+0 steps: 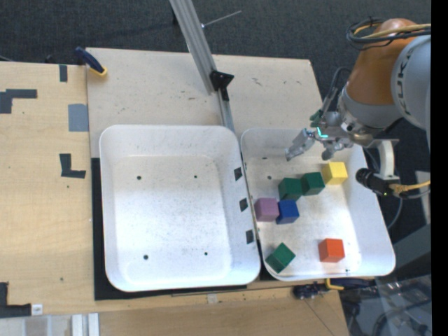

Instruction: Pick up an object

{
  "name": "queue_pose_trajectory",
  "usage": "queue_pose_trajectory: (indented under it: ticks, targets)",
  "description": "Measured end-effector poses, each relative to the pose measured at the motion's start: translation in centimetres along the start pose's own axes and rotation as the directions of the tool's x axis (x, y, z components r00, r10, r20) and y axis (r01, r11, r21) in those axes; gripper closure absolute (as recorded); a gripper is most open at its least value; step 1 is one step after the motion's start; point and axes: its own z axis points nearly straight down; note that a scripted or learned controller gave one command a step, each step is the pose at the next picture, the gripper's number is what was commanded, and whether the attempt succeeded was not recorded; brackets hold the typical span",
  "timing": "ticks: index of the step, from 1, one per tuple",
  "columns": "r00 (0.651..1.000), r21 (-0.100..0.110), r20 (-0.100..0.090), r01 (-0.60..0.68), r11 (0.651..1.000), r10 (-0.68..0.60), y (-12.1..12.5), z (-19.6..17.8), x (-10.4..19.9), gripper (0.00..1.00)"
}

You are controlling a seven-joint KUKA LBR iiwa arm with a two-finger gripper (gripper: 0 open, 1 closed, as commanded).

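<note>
ok, gripper (302,145) hangs over the right bin (367,247) top edge, fingers spread, holding nothing; yellow cube (335,172) just beside, green cubes (301,185) below it.

— What sort of place are we looking at here?

— We take it for a robotics lab. We see a grey arm (402,68) with an orange band reaching over a plywood bench (168,82), and two shallow white bins (112,152) set side by side on a dark mat.

— Anything else that tells us so?

— We note an aluminium rail (199,44) slanting up from between the bins, bits of grey and dark tape (77,116) stuck on the adjoining board, a blue and yellow clamp (91,60) at the bench's corner, loose cables (406,187) beside the arm, and plain coloured test cubes (302,187) in the right-hand bin. Dark carpet (105,12) lies beyond.
</note>
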Motion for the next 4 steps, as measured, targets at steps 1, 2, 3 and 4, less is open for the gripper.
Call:
queue_pose_trajectory:
  ticks: [1,2,3,4]
  targets:
    - [1.000,-0.005,0.001,0.001,1.000,-0.001,0.1,-0.3,0.0,0.00]
    - [1.000,0.002,0.001,0.000,1.000,0.000,0.4,6.1,-0.1,0.00]
    - [1.000,0.001,0.001,0.000,1.000,0.000,0.3,11.6,0.0,0.00]
    - [1.000,-0.003,0.000,0.002,1.000,-0.002,0.4,10.2,0.1,1.00]
